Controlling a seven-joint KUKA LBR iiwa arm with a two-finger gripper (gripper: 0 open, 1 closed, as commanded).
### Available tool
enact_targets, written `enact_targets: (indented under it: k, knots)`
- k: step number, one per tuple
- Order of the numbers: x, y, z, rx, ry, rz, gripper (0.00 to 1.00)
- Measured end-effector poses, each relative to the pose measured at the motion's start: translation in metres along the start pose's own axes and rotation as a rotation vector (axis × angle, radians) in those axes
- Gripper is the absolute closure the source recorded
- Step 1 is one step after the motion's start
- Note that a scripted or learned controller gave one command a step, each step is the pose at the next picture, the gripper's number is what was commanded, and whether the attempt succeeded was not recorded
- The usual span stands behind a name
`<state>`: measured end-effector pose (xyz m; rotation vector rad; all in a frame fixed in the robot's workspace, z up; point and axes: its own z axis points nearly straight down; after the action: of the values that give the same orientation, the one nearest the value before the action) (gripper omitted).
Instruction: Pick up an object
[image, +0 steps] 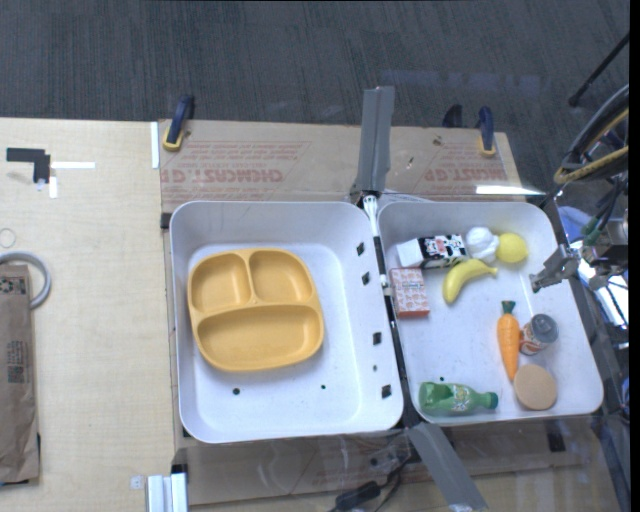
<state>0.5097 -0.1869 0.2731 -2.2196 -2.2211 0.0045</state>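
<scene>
The end effector (560, 268) is being seen at the right rim of the right bin (470, 345), about level with the banana, and it is hanging over the rim rather than over the contents. Whether it is open or closed cannot be told, since its tip is being shown small and against clutter, and nothing is being seen held in it. No single object is being named by the task, so every piece in the right bin is being counted as a candidate, and all of them are lying toward the bin's middle and near edge from the end effector. Closest to it are the can (540, 333), sitting near the right wall just toward the near edge, and the lemon (512, 248), sitting toward the far right corner. The carrot (509, 343) is lying beside the can with its long axis running from far to near, so a grip across its width is being judged the likely need. The banana (466, 277) is lying slantwise near the bin's far middle, and the bottle (456, 398) is lying lengthwise along the near edge. In the left bin (200, 400) a yellow tray (256, 308) is resting, well apart from the end effector.
</scene>
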Motion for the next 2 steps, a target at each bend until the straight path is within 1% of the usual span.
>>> enact_targets:
  k: [1,2]
  knots:
    - [-0.0141,0.009,0.1779,-0.002,0.0,-0.1,0.0]
    - [-0.0148,0.0091,0.1689,-0.003,-0.001,-0.097,1.0]
